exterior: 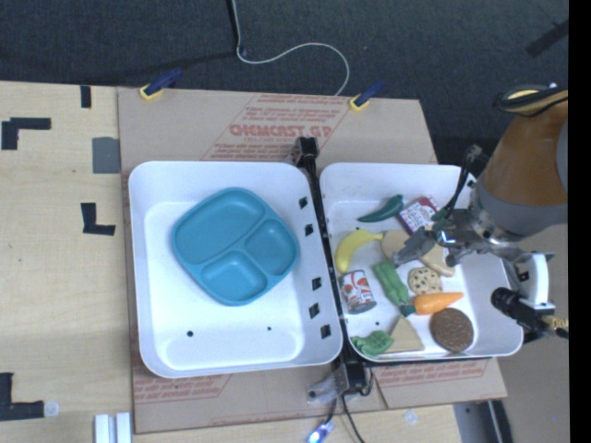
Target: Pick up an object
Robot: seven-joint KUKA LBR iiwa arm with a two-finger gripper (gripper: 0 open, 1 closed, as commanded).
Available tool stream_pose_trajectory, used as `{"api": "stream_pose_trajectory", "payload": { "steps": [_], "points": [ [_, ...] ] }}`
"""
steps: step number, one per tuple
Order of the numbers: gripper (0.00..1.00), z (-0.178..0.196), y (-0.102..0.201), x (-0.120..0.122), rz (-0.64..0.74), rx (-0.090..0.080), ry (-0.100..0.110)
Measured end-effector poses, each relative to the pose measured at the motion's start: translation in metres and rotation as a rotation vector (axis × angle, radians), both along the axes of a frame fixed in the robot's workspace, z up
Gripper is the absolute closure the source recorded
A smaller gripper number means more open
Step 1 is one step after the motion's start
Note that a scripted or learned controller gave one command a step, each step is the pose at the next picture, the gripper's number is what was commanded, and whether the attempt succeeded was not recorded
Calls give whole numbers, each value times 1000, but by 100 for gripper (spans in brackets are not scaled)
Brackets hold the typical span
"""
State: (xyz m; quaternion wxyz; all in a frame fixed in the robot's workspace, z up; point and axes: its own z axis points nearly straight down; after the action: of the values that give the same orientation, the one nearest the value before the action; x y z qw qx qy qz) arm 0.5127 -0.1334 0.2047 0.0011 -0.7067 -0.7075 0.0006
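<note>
We see the wooden tabletop (pixel 55 275) under a cardboard sheet (pixel 268 127), dark carpet (pixel 111 17) beyond. The gripper (pixel 427 244) hangs over the right bin (pixel 494 344), fingers apart and holding nothing, above toy food (banana (pixel 355 245), carrot (pixel 437 302)). A blue plate (pixel 235 245) sits in the left bin (pixel 152 247).

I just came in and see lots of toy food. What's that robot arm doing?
The robot arm's gripper hangs over the right bin, the one full of toy food like a banana, a carrot and a cookie. It holds nothing yet. The left bin has a blue divided plate.
</note>
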Motion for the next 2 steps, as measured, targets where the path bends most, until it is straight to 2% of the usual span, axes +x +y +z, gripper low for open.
{"api": "stream_pose_trajectory", "payload": {
  "steps": [1,2],
  "points": [
    [0,141,34,-29,5,-1,-14],
    [100,143,32,-29,1,-1,-1]
  ]
}}
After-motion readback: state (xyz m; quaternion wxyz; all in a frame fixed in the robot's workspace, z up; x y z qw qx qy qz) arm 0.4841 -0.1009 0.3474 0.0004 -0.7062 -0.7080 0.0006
